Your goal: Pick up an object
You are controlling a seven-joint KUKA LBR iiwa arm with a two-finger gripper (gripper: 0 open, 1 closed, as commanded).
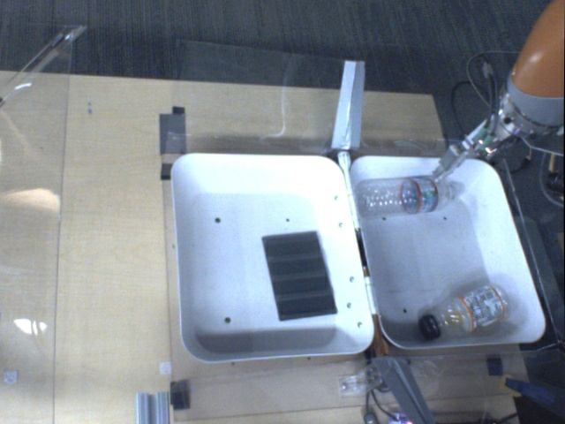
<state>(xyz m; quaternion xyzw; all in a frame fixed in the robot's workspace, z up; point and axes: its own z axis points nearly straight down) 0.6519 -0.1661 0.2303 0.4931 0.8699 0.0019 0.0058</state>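
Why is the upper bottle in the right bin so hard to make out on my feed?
Camera view: the upper bottle is clear plastic on the white right bin, so low contrast; the image is soft overall; bright glare washes the bench at left. The lower bottle reads better thanks to its dark cap and label.

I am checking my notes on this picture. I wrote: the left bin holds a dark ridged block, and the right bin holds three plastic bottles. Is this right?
Not quite. The camera view shows two bottles in the right bin, not three: a clear bottle near its far edge and a bottle with a black cap near its front edge. The rest stands: the dark ridged block lies in the left bin.
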